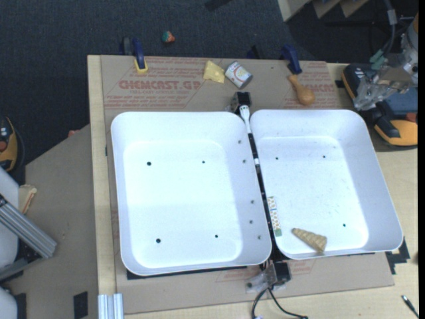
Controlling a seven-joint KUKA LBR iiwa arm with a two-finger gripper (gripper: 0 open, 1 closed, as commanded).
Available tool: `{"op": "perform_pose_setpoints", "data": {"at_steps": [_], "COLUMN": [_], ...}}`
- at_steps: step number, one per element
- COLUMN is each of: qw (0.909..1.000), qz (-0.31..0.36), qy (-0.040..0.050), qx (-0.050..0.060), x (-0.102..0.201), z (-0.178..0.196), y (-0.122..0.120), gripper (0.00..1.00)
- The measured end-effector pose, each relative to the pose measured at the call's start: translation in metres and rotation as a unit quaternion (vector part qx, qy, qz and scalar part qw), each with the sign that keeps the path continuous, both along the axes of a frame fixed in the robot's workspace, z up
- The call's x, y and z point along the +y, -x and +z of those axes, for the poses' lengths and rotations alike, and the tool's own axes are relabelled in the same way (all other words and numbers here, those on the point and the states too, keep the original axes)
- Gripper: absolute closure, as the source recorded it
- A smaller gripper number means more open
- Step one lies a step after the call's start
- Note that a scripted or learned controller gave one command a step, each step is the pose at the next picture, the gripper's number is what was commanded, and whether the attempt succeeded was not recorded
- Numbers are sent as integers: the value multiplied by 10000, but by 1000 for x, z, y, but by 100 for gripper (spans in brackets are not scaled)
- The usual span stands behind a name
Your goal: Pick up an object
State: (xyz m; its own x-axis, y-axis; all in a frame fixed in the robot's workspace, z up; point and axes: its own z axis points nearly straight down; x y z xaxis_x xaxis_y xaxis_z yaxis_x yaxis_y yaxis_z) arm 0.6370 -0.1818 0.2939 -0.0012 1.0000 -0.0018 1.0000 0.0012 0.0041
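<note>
A brown board [166, 85] carries two white bins. A tan cone [310, 238] lies near the right bin's [362, 145] near edge. The gripper [372, 88] sits far right; its opening can't be told.

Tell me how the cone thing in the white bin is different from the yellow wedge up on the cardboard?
The cone is tan with ridges and tapers to a point; the yellow wedge is a brighter yellow, smoother and chunkier. The cone lies inside the right bin near its front edge; the yellow wedge lies outside both bins on the cardboard behind them. Both look like small toy foods lying on their sides.
</note>
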Motion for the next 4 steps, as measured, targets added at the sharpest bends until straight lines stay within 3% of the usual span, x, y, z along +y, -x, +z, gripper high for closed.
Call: {"op": "perform_pose_setpoints", "data": {"at_steps": [1, 2, 3, 4], "qw": [9999, 10000, 10000, 10000], "qz": [76, 22, 44, 60], "qy": [-50, -17, -21, -33], "qx": [50, -72, 87, 47], "x": [174, 198, 293, 416], "z": [-36, 111, -6, -28], "y": [5, 13, 33, 51], "gripper": [100, 100, 100, 100]}}
